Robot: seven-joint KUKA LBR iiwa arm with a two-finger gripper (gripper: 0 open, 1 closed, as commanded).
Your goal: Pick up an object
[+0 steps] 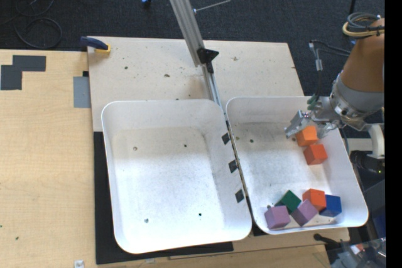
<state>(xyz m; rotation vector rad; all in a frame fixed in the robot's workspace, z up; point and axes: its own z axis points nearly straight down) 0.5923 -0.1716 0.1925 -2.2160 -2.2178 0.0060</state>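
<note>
Orange cube [307, 135] sits clamped between my gripper [306, 130] fingers, near right bin's [355, 188] far right edge. Looks light, rigid; flat opposite faces suit the grip.

Grey arm [358, 94] with an orange band, ending in a silvery metal hand [306, 125].

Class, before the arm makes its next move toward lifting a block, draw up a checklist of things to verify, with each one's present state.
1. Gripper over the right bin: ok.
2. Orange block at the gripper's tip: ok.
3. Block clamped between the fingers: cannot tell.
4. Red block apart from the orange one: not ok, they look touching.
5. Block cluster at the near edge out of the way: ok.
</note>
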